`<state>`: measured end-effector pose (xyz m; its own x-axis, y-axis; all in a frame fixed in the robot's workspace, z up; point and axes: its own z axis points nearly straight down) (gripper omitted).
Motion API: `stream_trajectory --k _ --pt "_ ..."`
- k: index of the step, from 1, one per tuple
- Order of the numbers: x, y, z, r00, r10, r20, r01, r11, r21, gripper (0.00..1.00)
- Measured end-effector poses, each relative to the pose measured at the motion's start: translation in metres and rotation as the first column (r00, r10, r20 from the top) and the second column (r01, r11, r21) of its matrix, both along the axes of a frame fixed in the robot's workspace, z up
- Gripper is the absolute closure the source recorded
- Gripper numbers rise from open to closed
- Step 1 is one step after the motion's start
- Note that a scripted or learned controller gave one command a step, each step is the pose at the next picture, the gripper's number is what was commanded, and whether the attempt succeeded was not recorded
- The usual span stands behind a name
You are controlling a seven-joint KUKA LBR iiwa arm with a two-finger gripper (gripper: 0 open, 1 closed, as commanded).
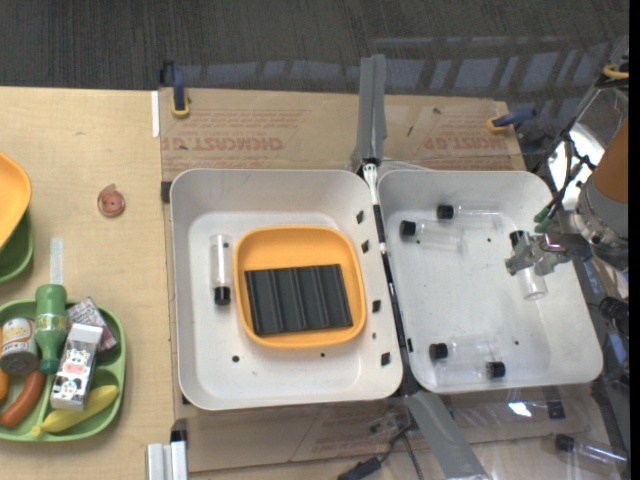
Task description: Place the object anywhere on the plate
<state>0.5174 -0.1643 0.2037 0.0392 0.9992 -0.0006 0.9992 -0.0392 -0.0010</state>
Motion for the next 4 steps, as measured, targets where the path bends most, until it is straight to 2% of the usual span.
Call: stream_trajectory --k 1,2,3,4 --pt "0.113 -0.029 0.038 0.993 0.120 0.000 -0.120 0.993 -0.001 1.00" --pt "0.113 -0.029 0.038 0.993 0.120 0.000 -0.120 0.993 -0.001 0.00" --pt "0.072 -0.053 0.105 0.998 0.064 0.000 -0.064 0.998 -0.002 0.00" --pt "0.047 -0.057 0.199 0.992 0.124 0.000 -0.124 0.992 -0.001 0.00"
